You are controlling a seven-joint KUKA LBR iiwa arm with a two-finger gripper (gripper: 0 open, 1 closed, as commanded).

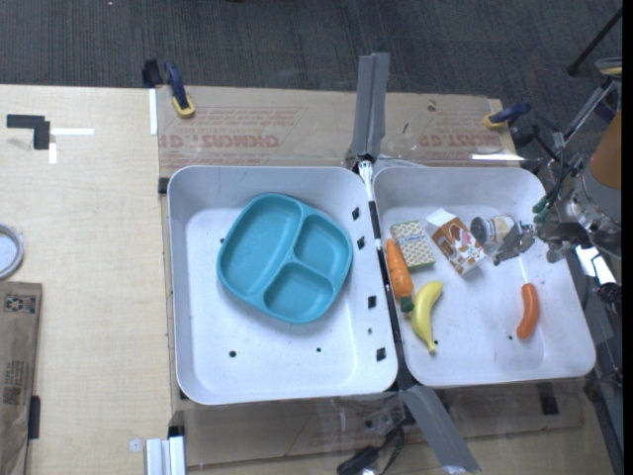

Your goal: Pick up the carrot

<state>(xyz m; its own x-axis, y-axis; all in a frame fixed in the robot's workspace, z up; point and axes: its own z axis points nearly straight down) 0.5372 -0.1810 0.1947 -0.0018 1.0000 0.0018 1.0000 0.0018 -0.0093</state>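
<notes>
Camera view: carrot (pixel 399 269) is seen lying in the right bin (pixel 495 369) at its 9 o'clock wall, just beside the banana (pixel 426 311), which sits at its 5 o'clock. Claw (pixel 516 243) is placed at the bin's 2 o'clock, near a can (pixel 487 230); its opening can't be told. Blue plate (pixel 285 257) is seen in the left bin (pixel 277 384).

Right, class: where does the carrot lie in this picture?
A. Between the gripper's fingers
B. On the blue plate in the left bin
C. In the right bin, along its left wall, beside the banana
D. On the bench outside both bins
C: the carrot lies in the right bin, against its left wall, with the banana just to its right; the gripper is well apart from it.
</notes>
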